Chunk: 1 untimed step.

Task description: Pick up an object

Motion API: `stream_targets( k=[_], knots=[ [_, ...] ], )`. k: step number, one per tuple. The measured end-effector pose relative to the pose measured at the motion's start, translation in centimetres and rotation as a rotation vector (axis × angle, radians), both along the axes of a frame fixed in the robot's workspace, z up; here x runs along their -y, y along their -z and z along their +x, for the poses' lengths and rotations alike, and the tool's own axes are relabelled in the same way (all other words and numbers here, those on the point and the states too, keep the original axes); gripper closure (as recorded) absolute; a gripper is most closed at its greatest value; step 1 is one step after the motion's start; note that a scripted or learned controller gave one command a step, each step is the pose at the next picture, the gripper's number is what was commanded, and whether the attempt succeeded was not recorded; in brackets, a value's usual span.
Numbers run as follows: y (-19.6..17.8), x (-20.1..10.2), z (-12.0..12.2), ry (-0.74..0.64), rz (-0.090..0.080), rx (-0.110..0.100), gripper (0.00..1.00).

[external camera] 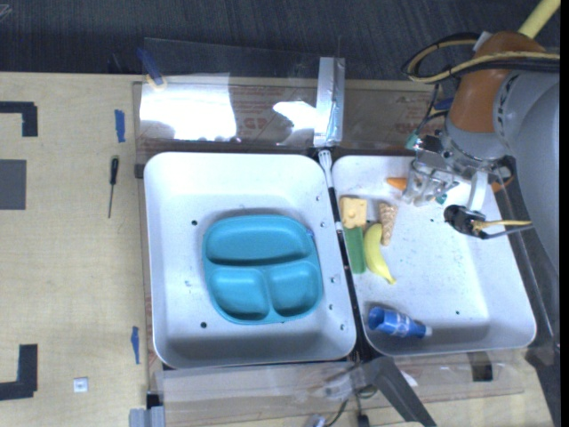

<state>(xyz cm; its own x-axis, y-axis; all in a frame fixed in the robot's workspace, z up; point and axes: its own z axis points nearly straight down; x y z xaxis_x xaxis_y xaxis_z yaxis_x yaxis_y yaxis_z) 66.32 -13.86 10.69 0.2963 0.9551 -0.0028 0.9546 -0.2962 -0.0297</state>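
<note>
My gripper (425, 189) hangs over the back of the right bin (462, 318), fingers pointing down and open with nothing between them. A small orange piece (396, 183) lies just left of the gripper, apart from it. Further left, near the bin's left wall, lie a yellow block (354, 211), a tan piece (387, 215), a green stick (356, 249) and a yellow banana (377, 253). A blue bottle (396, 322) lies on its side near the front of the same bin.
The left bin (169, 185) holds a blue divided plate (261, 267). A ridge (336, 238) separates the two bins. The right half of the right bin floor is bare white.
</note>
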Motion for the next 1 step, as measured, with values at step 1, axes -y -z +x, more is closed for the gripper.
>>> stream_targets(
  k=[1],
  knots=[
    [-10.64,-1.74,-5.50,-0.024,-0.006,0.037,1.00]
  ],
)
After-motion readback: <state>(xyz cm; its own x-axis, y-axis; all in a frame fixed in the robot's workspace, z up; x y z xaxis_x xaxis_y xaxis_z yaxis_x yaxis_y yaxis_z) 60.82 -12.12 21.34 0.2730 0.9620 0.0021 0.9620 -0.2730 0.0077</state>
